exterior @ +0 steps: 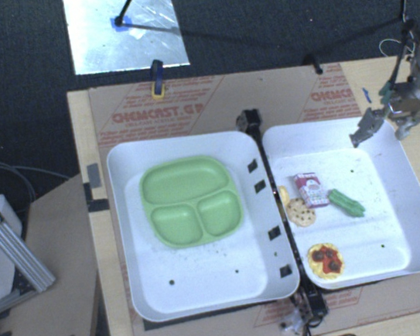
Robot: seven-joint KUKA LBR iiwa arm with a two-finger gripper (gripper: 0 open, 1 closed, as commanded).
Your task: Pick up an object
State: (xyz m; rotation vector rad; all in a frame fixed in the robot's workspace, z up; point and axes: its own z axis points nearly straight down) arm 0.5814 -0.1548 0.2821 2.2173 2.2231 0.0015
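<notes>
In the right bin lie a red and white packet, a chocolate-chip cookie, a green pod-shaped toy and a small pizza. My gripper hangs over the bin's far right corner, up and to the right of the packet. Its two fingers are spread apart, open, with nothing between them. It touches none of the objects.
The left bin holds a green divided plate. A black divider with clips runs between the bins. A small yellow piece lies by the right bin's left wall. Cables hang near the arm at the far right.
</notes>
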